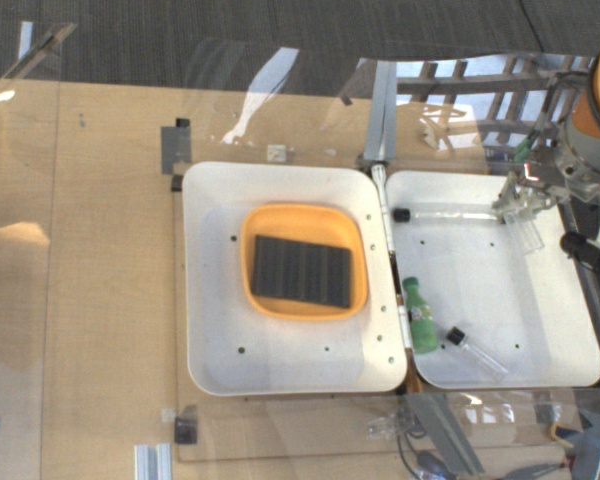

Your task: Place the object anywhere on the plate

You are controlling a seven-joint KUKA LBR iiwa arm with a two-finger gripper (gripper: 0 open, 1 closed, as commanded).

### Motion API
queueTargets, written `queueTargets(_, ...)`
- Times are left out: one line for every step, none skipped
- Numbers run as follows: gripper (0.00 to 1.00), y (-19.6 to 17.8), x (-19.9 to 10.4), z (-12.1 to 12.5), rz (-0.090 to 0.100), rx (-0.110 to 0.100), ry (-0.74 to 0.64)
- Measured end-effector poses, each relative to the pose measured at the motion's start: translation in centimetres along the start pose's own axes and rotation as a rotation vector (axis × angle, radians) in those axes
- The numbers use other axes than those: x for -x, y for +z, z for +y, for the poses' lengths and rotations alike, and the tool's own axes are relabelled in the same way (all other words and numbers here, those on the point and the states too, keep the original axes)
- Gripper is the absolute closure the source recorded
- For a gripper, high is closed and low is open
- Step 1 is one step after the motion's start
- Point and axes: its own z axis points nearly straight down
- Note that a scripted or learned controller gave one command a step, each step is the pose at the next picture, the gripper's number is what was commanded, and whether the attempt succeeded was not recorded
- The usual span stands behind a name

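An orange plate (302, 213) sits in the middle of the left bin (212, 298). A dark ridged rectangular object (302, 271) lies flat on it, covering most of its centre. My gripper (521, 196) hangs over the far right corner of the right bin (540, 298), well away from the plate. Beside it lies the end of a clear tube with a black cap (448, 212). Nothing can be seen held in the gripper.
In the right bin, a green bottle (420, 316) lies against the left wall. A second clear tube with a black cap (470, 348) lies near the front. A metal frame (480, 98) stands behind the right bin. The arm's orange band (592, 118) is at the right edge.
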Motion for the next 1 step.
queueTargets(1.00,11.41,1.52,-5.13,0.001,0.003,-0.094)
